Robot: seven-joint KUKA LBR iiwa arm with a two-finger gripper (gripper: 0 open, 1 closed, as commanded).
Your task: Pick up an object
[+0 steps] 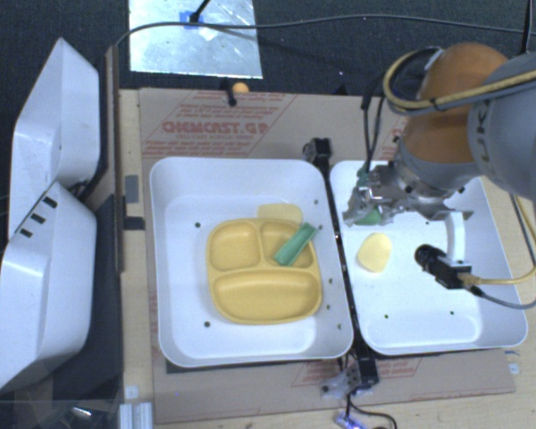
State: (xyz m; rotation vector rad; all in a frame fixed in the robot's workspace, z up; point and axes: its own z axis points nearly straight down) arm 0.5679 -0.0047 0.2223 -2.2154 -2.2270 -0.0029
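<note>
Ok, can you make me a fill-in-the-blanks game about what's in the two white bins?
1. The yellow divided plate lies in the ____ bin.
2. The stick lying across the plate is ____.
3. The pale yellow piece in the right bin lies just ____ the pincer.

Missing words: left; green; below

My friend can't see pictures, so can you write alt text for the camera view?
A grey robot arm with an orange band reaches from the right over the right white bin, its pincer just above a small pale yellow piece. The left white bin holds a yellow divided plastic plate with a green stick lying on it.
</note>
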